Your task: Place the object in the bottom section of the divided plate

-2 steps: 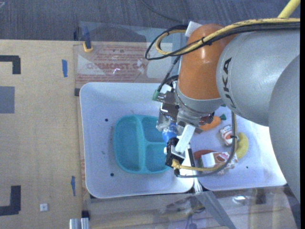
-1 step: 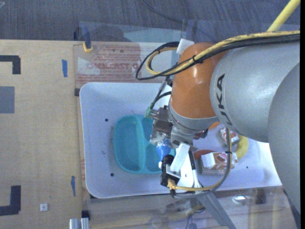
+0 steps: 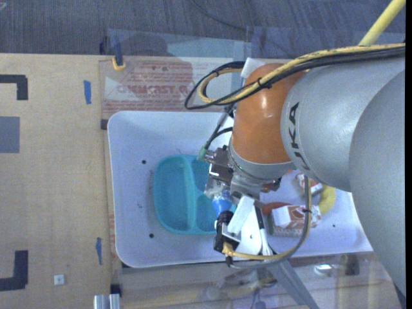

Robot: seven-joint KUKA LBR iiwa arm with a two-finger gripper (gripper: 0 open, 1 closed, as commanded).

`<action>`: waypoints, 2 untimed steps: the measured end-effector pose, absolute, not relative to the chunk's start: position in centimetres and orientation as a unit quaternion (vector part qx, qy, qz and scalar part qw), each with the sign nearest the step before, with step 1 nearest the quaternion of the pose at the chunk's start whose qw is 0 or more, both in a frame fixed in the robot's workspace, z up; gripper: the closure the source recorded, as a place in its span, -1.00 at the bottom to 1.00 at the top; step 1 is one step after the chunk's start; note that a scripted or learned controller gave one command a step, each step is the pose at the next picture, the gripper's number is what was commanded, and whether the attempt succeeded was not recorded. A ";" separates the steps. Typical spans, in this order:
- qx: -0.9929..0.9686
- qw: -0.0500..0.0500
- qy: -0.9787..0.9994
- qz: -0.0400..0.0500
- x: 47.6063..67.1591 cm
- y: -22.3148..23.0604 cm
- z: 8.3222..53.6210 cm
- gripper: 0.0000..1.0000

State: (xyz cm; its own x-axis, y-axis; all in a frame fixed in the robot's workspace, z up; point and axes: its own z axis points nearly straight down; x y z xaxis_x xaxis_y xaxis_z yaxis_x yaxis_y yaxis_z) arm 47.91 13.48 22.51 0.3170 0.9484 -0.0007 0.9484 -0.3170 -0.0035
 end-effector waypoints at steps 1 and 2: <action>-0.812 0.001 -0.584 0.001 47.9 13.5 22.5 -1.00; -0.886 0.000 -0.464 0.001 53.4 9.8 16.8 -1.00</action>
